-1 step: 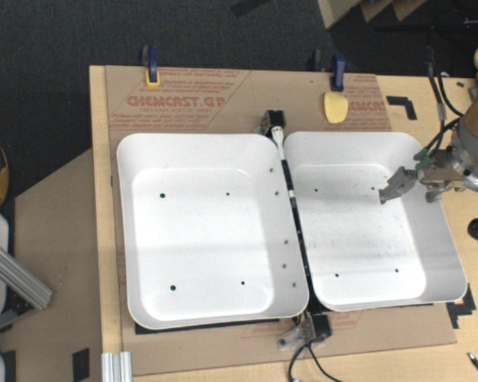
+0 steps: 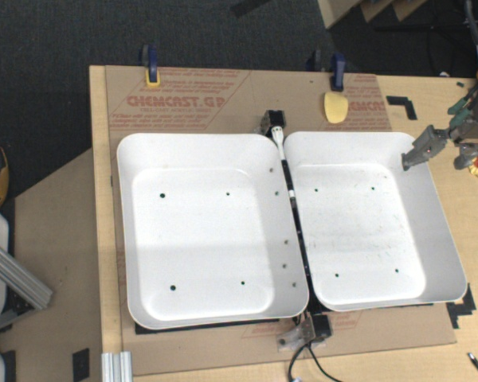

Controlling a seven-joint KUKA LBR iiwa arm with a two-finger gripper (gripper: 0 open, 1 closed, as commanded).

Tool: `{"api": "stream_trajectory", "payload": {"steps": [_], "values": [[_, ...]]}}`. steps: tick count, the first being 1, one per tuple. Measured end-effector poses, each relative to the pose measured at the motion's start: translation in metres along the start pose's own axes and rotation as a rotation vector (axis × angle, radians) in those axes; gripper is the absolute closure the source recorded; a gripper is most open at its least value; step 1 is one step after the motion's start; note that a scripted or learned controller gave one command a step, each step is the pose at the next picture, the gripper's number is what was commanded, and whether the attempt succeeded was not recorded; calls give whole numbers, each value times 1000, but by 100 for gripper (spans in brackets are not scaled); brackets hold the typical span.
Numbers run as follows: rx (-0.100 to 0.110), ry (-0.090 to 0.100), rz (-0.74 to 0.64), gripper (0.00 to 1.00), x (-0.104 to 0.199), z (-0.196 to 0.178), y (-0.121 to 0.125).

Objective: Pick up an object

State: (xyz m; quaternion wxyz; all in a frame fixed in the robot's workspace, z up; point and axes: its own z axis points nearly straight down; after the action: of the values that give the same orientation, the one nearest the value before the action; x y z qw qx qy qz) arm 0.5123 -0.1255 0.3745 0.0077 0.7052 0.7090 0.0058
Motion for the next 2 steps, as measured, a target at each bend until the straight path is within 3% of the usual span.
{"api": "stream_trajectory", "payload": {"steps": [1, 2], "values": [[13, 0, 3, 100, -2, -2, 0], [33, 7, -2, 100, 75, 127, 10]]}}
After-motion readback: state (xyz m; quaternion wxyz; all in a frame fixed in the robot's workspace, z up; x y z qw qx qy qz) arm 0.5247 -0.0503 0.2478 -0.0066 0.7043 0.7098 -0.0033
